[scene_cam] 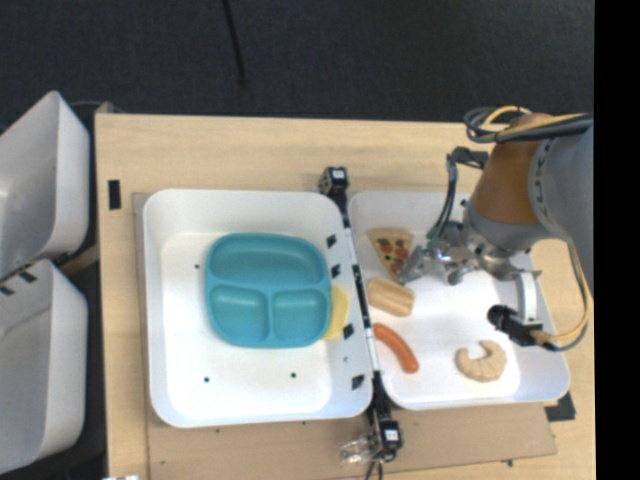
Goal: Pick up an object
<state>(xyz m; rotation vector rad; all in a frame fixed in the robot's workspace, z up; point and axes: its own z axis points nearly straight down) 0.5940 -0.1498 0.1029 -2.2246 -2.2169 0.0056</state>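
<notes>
The hand (418,266) blocks part of the pizza slice (388,245); its fingers are too small to read.

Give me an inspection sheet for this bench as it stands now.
Surface: wooden bench bearing left bin and right bin.
Job's things: in the right bin, pizza slice, bread roll, sausage, croissant.
Clutter: teal divided plate in the left bin, a yellow item at its right edge.
Grippers: gripper low beside the pizza slice.
Cables: yellow cable along the arm.
Surroundings: white containers at left, dark floor.
</notes>
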